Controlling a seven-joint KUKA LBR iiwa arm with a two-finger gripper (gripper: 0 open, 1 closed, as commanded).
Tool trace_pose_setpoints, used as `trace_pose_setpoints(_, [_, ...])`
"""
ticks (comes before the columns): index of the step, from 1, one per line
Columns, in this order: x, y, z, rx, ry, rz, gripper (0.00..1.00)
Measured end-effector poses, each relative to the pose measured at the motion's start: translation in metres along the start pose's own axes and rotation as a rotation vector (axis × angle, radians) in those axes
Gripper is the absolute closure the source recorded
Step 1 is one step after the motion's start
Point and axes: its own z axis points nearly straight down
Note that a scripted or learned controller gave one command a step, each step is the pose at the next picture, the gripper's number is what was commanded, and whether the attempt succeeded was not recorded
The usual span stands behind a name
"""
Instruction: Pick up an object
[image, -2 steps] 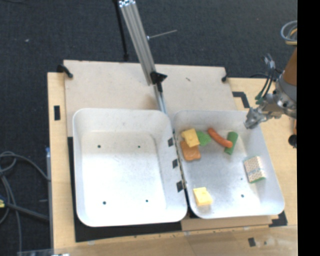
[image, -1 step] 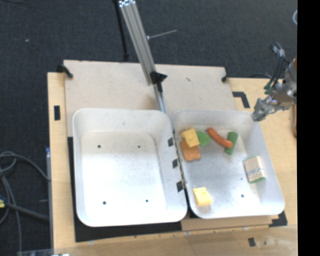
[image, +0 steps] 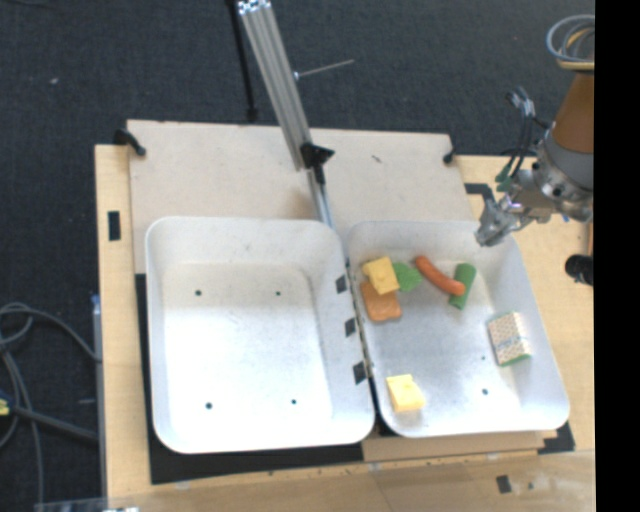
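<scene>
A dark carpet lies around a pale wooden worktop (image: 115, 330), and on this worktop a lighter board carries two shallow white bins side by side. The left bin (image: 160, 250) has only small dark dots on its floor. The right bin (image: 540, 400) holds all the objects. Near its upper left part a yellow block (image: 380, 274) lies on top of an orange-brown piece (image: 383, 306), touching it, and a green piece (image: 407, 277) is just beside the yellow block on its right. An orange sausage shape (image: 440, 275) lies at a slant next to it, and its lower end touches a green cylinder (image: 463, 285). A pale speckled block (image: 509, 338) rests near the right wall of the bin, well apart from the others. A second yellow block (image: 405, 392) lies alone near the front of the bin. A grey metal rail (image: 285, 95) goes at a slant from the top of the view down to the gap between the bins. The arm comes in from the right, and its pincer (image: 492, 228) hangs over the upper right corner of the right bin, apart from all objects. The pincer is small and blurred here, so I cannot tell if it is wide or narrow; nothing is seen between its tips.
</scene>
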Motion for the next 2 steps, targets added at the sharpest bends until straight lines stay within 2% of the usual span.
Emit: trace_pose_setpoints(2, [0.098, 0.010, -0.010, 0.002, 0.002, -0.002, 1.00])
